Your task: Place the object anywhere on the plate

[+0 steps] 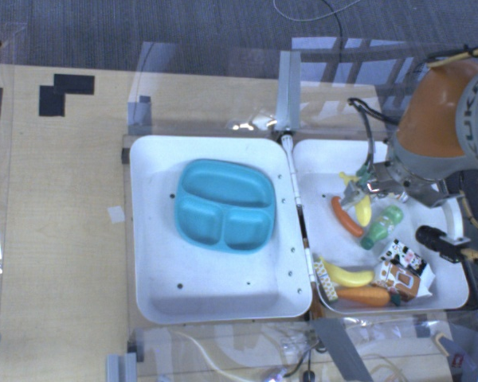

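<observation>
We reach into the right bin for an object

Our gripper (pixel 365 183) hovers over the toy food pile (pixel 365 221), likely choosing one; whether the fingers are wide or narrow we cannot tell; the blue plate (pixel 223 205) waits in the left bin (pixel 155 237), ready to receive it.
</observation>
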